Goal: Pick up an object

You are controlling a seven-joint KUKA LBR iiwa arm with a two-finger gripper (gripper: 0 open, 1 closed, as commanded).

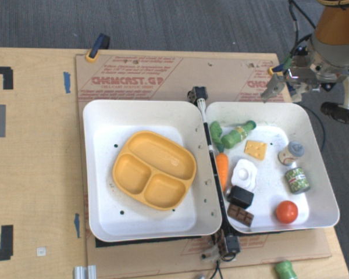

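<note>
My gripper (284, 91) hangs above the bench just behind the back edge of the right bin (320, 173), open, with nothing between its fingers. Inside that bin lie a green bottle (237, 135), a yellow cheese wedge (256, 150), an orange carrot (221, 167), a white container (244, 174), a black block (241, 197), a brown chocolate bar (240, 215), a red tomato (287, 211), a green can (297, 179) and a small grey-and-beige item (291, 153). All of them sit below and in front of the gripper, apart from it.
The left bin (99, 156) holds a yellow divided plate (154, 170). A black clamp (198, 93) sits at the back where the bins meet. A green object (285, 268) lies on the bench in front of the right bin. Cables trail beside the arm at the right.
</note>
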